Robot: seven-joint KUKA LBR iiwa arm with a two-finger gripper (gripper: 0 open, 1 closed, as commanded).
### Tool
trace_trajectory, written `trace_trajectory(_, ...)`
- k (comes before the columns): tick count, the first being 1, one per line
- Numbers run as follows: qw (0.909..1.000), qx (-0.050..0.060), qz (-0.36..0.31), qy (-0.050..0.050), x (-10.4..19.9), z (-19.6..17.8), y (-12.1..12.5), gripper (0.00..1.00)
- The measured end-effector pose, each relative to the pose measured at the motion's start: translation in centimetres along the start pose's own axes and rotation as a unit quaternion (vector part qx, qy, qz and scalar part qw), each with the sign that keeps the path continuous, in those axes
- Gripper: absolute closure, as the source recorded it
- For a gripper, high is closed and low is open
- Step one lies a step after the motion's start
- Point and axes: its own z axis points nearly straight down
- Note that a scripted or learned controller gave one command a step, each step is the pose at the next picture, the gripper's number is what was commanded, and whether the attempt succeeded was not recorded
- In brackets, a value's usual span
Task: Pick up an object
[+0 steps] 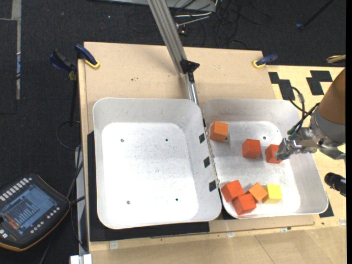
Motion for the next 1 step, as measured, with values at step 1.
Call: trace_trajectory(1,1.0,-0.001,-0.001,0.0,0.76,-5.7,-0.34,1.0)
